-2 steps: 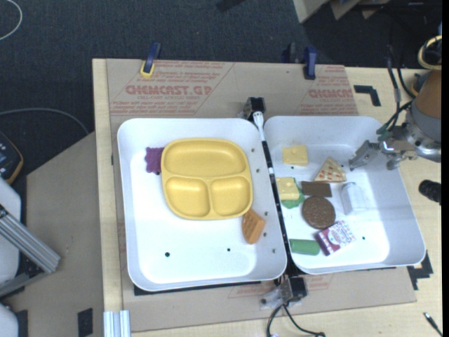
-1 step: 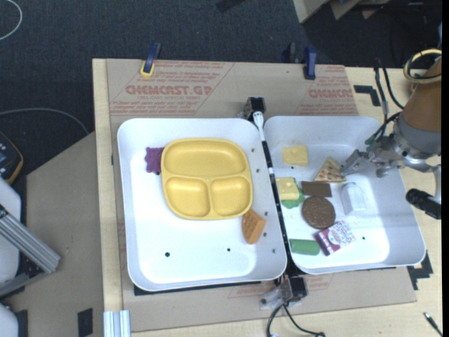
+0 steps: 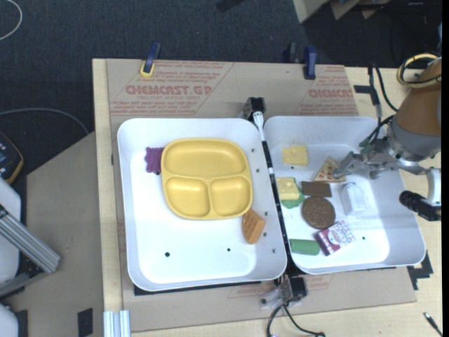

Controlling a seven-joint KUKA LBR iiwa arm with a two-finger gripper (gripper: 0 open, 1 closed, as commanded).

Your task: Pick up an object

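I had the gripper [image 3: 349,166] low at the right bin's [image 3: 393,258] upper right, beside the cracker [image 3: 327,168], grasp state unclear to me; still approaching, I judged, needing a centred descent.

One fixed camera is looking down at a slant from above the bench [image 3: 210,83], standing far enough back that both white bins [image 3: 140,209] are sitting whole in the middle of the frame, with dark floor [image 3: 70,20] showing across the top and left.
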